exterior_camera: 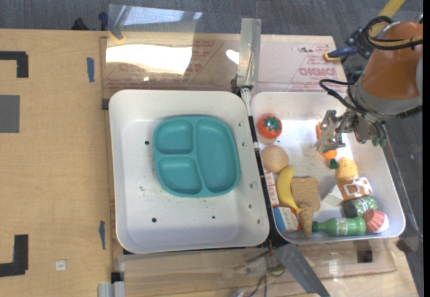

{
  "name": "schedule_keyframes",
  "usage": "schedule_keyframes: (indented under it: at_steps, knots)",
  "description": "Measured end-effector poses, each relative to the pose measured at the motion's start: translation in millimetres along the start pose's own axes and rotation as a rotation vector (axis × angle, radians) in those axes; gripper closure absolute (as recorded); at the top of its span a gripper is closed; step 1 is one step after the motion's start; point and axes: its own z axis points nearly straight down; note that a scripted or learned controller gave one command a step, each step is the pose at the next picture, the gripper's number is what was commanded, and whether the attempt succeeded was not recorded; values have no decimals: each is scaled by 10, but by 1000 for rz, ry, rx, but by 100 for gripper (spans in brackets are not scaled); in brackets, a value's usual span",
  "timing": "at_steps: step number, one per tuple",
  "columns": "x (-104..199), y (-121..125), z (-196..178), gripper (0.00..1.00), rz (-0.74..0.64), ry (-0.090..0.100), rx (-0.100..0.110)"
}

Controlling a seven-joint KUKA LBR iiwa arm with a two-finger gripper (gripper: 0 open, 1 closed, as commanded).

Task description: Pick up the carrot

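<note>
While the arm [393,67] leans over the right bin [396,201], its claw [329,138] grips the carrot [328,149].

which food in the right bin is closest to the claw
The carrot, the small orange piece right at the claw; the tomato and banana lie farther left.

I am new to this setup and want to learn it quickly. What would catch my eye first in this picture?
First the teal divided plate, alone in the middle of the left white bin. Next the crowd of toy food in the right white bin: a red tomato near its upper left, a yellow banana and a green bottle along the front. The grey and orange arm reaches in from the right, its gripper low over an orange carrot.
</note>
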Motion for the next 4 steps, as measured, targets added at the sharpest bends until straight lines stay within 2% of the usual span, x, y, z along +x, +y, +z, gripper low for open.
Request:
schedule_keyframes:
  at_steps: [1, 2, 3, 4]
  knots:
    - [276, -85, -1735, 100, 67, 0, 3]
    - [-201, -452, -2823, 100, 13, 5, 2]
    - [-189, -418, -644, 100, -384, 23, -12]
    - [236, 84, 21, 100, -9, 12, -2]
